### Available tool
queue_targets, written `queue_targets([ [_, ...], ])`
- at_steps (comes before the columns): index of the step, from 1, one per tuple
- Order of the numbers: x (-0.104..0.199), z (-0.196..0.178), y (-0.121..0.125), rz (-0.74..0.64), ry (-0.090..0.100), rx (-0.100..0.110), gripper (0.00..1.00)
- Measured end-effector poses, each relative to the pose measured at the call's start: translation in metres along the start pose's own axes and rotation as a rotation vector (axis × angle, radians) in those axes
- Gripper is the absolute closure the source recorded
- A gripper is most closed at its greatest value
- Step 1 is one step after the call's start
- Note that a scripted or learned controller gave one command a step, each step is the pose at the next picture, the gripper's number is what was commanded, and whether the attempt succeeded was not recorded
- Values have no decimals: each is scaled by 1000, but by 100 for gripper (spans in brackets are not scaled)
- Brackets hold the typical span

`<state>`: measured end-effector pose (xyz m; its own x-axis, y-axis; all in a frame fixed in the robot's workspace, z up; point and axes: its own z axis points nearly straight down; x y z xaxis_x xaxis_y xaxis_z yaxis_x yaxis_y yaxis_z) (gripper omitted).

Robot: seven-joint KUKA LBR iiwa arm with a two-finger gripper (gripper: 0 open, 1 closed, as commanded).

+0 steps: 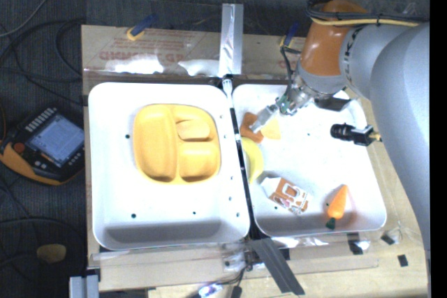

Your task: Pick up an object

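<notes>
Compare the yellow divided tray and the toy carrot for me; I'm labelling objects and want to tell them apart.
The yellow divided tray is far larger than the toy carrot. The tray lies flat in the left bin; the carrot lies at a slant in the right bin, near its front corner. The tray is plain yellow with compartments; the carrot is orange with a dark green end. Both lie away from the claw.

A yellow compartmented plastic tray [176, 142] lies in the left white bin [105, 220]; an orange toy carrot [336, 203] and small printed carton [289, 195] lie in the right white bin [367, 171].
</notes>
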<state>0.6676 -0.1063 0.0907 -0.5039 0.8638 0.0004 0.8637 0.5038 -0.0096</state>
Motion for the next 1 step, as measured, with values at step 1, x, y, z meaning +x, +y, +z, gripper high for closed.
queue_targets([
  [1, 0, -11, 4, -2, -7, -14, 100],
])
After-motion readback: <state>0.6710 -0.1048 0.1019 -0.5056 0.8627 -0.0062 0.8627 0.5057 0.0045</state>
